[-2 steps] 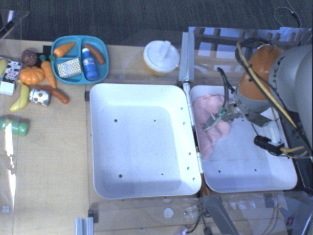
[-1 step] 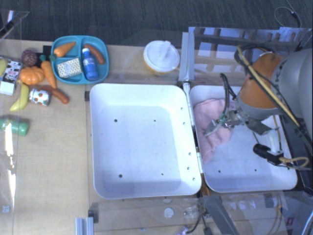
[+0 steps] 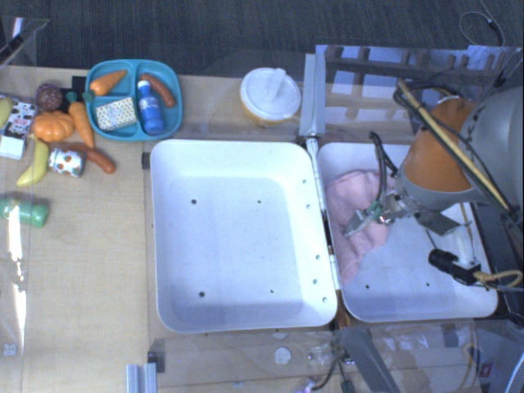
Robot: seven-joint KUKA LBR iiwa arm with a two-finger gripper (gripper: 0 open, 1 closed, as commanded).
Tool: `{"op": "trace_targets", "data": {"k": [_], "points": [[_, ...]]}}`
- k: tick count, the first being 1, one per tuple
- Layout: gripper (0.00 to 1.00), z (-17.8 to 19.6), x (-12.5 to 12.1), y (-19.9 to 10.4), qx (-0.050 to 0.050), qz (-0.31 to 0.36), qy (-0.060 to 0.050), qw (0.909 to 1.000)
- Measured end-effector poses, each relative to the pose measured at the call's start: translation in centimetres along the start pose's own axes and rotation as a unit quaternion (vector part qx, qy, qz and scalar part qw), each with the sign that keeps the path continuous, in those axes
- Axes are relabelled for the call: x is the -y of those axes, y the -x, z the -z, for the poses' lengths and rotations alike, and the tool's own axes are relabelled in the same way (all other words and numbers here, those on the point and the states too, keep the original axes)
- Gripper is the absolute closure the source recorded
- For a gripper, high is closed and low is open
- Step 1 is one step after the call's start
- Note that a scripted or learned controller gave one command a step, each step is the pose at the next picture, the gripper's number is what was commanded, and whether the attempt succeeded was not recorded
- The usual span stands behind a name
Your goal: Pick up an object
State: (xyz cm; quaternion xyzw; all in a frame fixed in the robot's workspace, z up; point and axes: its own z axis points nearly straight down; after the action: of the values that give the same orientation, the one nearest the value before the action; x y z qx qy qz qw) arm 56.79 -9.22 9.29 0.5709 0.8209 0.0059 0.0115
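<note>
1. Wooden bench [image 3: 123, 301] under me carries two shallow white plastic bins side by side; the left bin [image 3: 237, 236] sits bare-floored, and the right bin [image 3: 417, 289] holds a crumpled pale pink cloth [image 3: 354, 199] bunched against its left wall.
2. My gripper [image 3: 360, 219] sits low over that cloth, just at its lower fold, fingertips apparently touching the fabric.
3. Whether my fingers are spread or pinched I cannot tell; they blur into the cloth from this angle.
4. Risk, as I judge it: soft fabric may slip out if I catch only a thin fold, and I would lift with nothing.
5. Another risk: the cloth lies close to the bin wall, so a fingertip could snag that rim or drag the bin.
6. Toy food, a teal divided plate [image 3: 168, 76] and a round white lidded tub [image 3: 271, 95] sit well apart.
</note>
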Motion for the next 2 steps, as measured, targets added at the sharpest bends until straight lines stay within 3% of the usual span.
{"op": "trace_targets", "data": {"k": [1, 2], "points": [[0.0, 0.1, 1.5, -0.5, 0.0, -0.04, 0.001, 0.9992], [0.0, -0.4, -5.9, 2.7, -0.001, -0.145, -0.004, 0.9894]]}}
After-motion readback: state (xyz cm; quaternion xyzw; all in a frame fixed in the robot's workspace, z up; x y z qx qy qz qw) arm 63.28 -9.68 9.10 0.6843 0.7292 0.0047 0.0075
